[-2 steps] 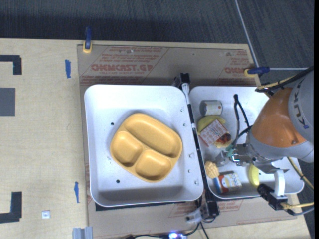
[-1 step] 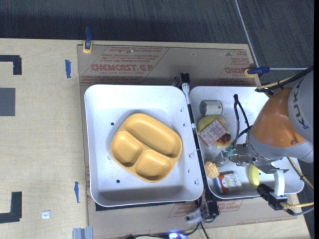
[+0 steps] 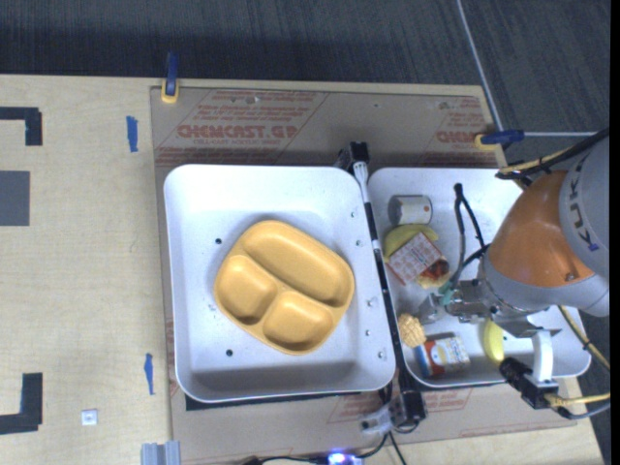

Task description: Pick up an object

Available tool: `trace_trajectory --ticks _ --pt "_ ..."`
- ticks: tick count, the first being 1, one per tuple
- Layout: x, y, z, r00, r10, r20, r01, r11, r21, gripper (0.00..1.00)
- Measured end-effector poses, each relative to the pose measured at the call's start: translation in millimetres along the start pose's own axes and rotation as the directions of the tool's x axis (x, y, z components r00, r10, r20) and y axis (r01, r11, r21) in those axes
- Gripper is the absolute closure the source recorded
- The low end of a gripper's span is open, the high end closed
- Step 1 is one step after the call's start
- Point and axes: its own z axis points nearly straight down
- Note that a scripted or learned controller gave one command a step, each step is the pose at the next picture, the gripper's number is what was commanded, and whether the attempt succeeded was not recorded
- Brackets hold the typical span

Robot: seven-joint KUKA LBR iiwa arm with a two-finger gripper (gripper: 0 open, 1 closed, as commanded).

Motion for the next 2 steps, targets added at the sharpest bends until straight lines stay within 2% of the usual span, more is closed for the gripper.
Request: trace_trajectory --ticks 2 --pt "-1.2 0.1 0.0 1.000 -0.001 -0.001 0.001 1.000 0.000 0.00"
